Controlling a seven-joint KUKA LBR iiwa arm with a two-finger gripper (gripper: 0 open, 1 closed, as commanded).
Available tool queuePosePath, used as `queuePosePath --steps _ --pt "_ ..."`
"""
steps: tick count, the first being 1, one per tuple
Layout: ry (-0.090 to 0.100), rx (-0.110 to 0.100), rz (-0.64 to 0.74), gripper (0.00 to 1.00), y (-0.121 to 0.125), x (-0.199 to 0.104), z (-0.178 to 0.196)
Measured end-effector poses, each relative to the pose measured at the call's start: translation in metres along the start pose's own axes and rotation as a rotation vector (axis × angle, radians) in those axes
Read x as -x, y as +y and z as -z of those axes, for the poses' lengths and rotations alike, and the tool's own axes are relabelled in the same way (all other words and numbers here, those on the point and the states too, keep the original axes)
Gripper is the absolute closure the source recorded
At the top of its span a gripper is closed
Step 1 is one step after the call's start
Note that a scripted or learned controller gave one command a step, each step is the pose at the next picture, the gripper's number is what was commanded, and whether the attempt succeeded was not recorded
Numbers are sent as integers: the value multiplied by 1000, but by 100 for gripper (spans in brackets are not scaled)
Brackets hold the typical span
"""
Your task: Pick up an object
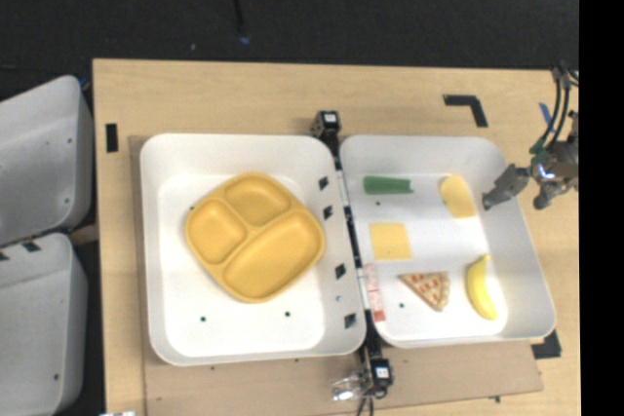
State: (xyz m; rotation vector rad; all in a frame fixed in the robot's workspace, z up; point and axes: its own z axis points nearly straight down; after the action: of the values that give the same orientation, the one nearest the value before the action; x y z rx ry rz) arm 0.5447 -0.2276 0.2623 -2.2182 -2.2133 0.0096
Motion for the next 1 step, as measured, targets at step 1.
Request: queuePosePath --steps 1 --pt "-2 11 2 0 2 -1 6"
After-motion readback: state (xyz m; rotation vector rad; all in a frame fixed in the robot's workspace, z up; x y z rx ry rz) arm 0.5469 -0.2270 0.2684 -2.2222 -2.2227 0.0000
